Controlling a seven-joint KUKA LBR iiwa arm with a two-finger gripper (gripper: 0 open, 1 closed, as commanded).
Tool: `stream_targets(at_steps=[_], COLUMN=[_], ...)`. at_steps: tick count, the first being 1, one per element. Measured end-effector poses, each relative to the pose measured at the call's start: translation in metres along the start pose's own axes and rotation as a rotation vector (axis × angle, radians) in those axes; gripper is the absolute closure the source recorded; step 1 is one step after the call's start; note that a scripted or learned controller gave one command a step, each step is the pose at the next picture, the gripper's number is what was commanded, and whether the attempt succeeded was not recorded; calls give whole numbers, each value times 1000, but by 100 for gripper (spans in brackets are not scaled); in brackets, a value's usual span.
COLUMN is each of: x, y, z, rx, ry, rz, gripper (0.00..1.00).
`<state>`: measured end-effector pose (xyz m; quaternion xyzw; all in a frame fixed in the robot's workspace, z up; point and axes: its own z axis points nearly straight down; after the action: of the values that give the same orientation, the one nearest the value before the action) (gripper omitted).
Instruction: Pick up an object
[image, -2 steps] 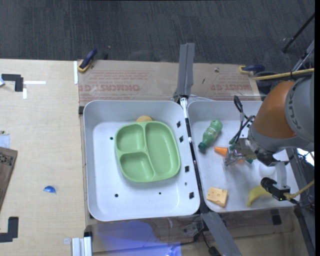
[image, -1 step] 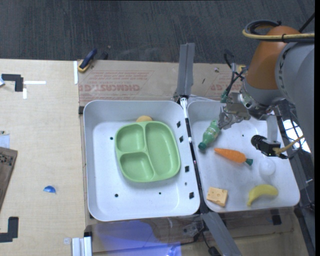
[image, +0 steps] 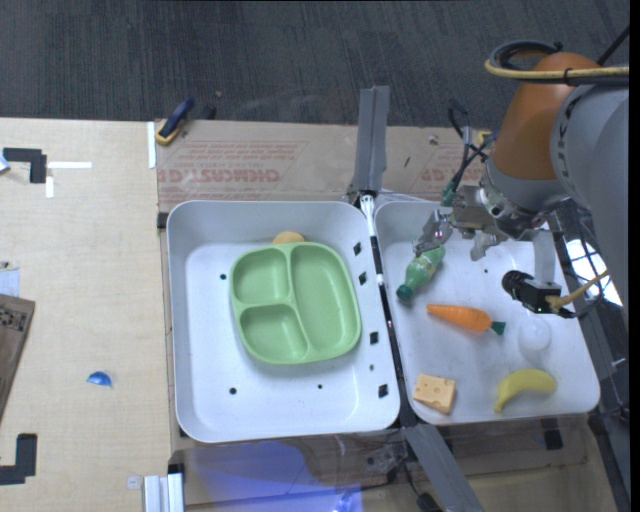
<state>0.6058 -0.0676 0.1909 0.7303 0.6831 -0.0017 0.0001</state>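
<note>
Camera view: the gripper (image: 458, 233) hangs at the back of the right bin (image: 570, 400), fingers apart and gripping nothing. Just in front of it lies the bottle (image: 419, 273), tilted, green cap toward the divider. This looks like the approach step; next it must drop and close around the bottle's body. Taking the bottle as landmark: the carrot (image: 462, 317) sits just nearer the camera, cheese (image: 435, 392) and banana (image: 523, 387) well beyond that. Left of it, across the divider, rests the green tray (image: 296, 302). The near bin wall could crowd the fingers.
</note>
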Motion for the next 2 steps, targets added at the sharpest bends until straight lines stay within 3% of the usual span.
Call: stream_targets(at_steps=[1, 2], x=[-48, -51], y=[-38, 5], z=[100, 50], rx=[-1, -3], ry=[2, 0], rz=[-187, -219], gripper=[0, 0])
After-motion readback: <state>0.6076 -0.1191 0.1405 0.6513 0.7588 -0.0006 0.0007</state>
